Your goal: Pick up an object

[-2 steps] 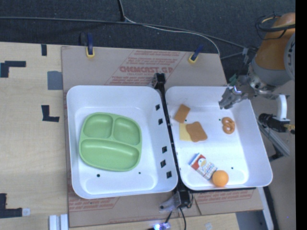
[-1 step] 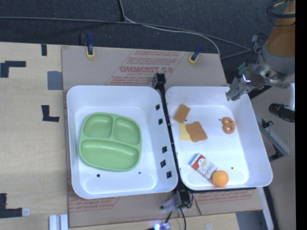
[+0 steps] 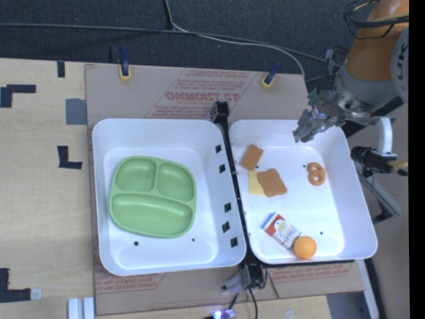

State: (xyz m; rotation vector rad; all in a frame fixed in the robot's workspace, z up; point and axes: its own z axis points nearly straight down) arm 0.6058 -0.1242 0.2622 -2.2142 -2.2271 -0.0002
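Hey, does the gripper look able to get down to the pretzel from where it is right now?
Probably yes. The gripper hangs over the right bin's upper edge, and the pretzel lies alone on bare floor just below it in view, apart from the toast and the wall.

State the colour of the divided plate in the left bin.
The divided plate is light green, plain with no pattern, clearest in the camera view, lying in the left bin.
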